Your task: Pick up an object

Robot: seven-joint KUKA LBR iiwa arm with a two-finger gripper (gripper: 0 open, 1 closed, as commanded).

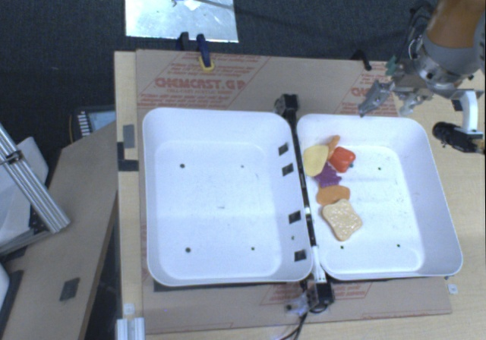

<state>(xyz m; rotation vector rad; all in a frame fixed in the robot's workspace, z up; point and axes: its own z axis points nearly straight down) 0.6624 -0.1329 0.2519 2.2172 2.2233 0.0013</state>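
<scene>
Gripper [389, 101] spread open, empty, above right bin [425, 202] far rim; arm cut off top-right.

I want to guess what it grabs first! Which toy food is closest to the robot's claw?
The red one. It lies at the top of the pile in the right bin, nearest the gripper; the bread slice lies farthest.

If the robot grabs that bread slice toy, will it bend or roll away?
The bread slice lies flat in the right bin, so it probably won't roll. It looks like a stiff toy, likely light. Being thin and flat, it may be hard to pinch and might slide instead.
</scene>
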